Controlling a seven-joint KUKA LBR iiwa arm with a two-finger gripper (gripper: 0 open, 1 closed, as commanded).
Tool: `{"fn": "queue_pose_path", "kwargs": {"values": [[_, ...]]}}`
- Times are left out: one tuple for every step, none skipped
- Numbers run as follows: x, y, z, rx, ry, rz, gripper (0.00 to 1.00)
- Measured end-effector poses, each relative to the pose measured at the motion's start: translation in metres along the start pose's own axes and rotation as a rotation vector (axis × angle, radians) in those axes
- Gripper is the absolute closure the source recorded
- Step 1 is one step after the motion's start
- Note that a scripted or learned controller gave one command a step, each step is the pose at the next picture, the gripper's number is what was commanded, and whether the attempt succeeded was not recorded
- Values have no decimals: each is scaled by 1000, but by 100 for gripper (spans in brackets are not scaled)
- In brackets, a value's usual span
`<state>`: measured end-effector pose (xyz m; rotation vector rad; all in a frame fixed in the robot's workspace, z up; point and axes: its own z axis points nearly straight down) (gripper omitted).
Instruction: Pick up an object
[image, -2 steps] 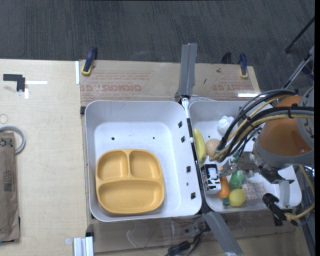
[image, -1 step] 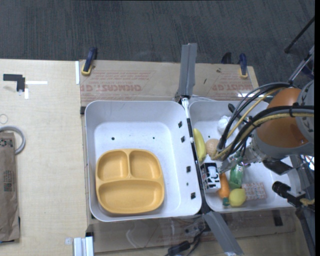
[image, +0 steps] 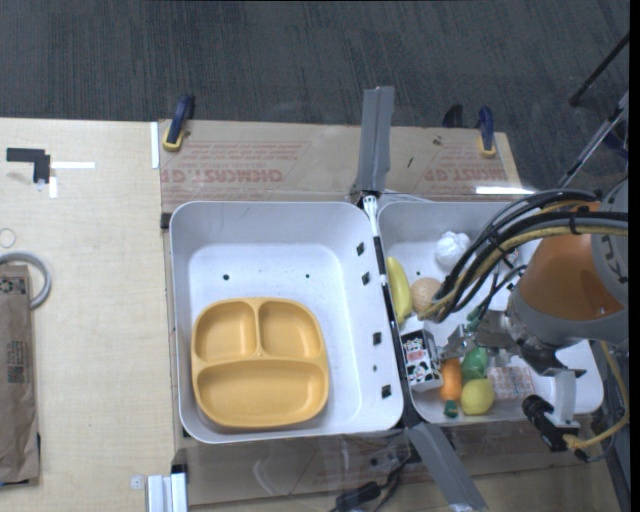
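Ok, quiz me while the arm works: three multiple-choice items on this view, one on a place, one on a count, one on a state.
1. Where does the yellow plate lie?
A. left bin
B. right bin
C. on the cardboard

2. How many compartments does the plate have?
A. two
B. three
C. four

3. How does the banana lie?
A. on the plate
B. hanging over the bench edge
C. beside the wall between the bins

Key: 1 A, it sits on the left bin's floor; 2 B, two small above one long; 3 C, it lies along that wall in the right bin.
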<state>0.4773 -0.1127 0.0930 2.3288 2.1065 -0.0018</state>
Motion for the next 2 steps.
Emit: {"fn": "queue_pose_path", "kwargs": {"values": [[0,2,-11,-4,1,1,100],[8,90,-95,2,-1,30,100]]}}
